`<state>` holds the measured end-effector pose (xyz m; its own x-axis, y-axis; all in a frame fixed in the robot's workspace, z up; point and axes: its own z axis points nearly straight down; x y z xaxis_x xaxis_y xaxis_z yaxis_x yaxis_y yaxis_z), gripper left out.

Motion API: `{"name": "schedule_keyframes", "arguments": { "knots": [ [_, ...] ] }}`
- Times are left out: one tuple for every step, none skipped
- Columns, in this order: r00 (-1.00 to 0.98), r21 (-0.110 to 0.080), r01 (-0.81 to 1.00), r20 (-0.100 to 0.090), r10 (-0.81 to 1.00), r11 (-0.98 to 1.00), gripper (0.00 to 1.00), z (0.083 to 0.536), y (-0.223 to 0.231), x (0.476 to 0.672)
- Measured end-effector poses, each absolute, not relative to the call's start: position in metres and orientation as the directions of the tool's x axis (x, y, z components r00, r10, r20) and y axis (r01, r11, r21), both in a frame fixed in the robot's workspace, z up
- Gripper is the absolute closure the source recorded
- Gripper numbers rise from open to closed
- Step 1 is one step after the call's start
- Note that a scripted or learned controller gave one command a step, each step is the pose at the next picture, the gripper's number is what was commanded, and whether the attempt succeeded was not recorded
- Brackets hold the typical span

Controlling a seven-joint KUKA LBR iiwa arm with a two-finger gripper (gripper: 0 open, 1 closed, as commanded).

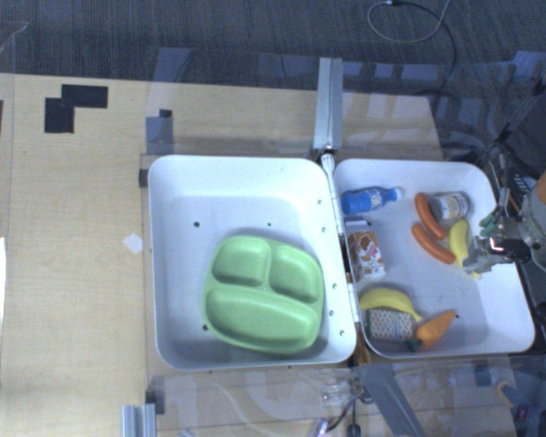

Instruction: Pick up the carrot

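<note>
A carrot (pixel 436 327) lies in the right bin (pixel 505 321), near its front edge, touching a sponge (pixel 391 325) beside a banana (pixel 386 299). The pincer (pixel 488 251) hovers by the bin's right wall; whether it is wide or narrow cannot be told. A good approach: descend over the carrot's middle, clear of the sponge.

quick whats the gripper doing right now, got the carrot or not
Gripper: at the right bin's right edge, open or shut cannot be told. Nothing seen in it; the carrot lies near the bin's front.
</note>
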<state>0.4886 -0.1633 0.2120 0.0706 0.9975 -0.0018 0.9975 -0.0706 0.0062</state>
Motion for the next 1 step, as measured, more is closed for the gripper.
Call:
{"name": "schedule_keyframes", "arguments": {
  "knots": [
    [0.063,0.011,0.998,-0.003,0.998,-0.063,1.0,0.2229,-0.1626,0.4908]
  ]
}}
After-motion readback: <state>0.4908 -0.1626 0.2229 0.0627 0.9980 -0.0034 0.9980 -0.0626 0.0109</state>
